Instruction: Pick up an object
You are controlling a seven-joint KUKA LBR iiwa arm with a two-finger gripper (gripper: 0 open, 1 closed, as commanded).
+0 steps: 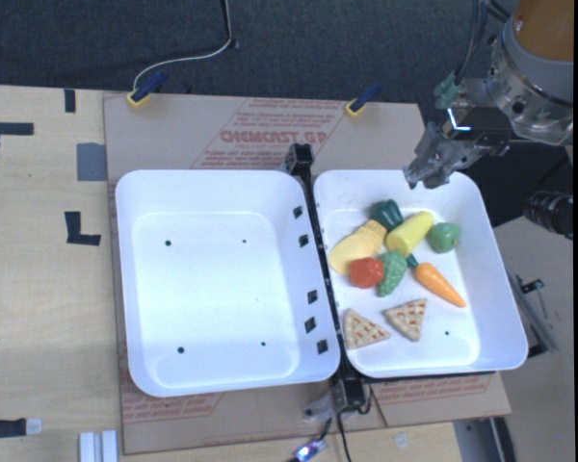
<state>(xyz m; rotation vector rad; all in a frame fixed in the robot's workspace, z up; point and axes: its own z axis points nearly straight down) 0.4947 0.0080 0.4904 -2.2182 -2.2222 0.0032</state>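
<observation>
Above the far edge of the right bin, your gripper hangs with nothing visibly between its fingers; you cannot tell whether they're spread or closed. Inside that bin lie toy foods, a carrot nearest its right wall.

One fixed overhead camera, slanted down over both white bins.

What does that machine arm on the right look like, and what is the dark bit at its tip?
The arm is a thick, rounded grey metal limb with an orange band near the top. Thin cables and a small green part sit along its side. The dark bit is its pincer, a blackish-grey piece narrowing toward the tip.
</observation>
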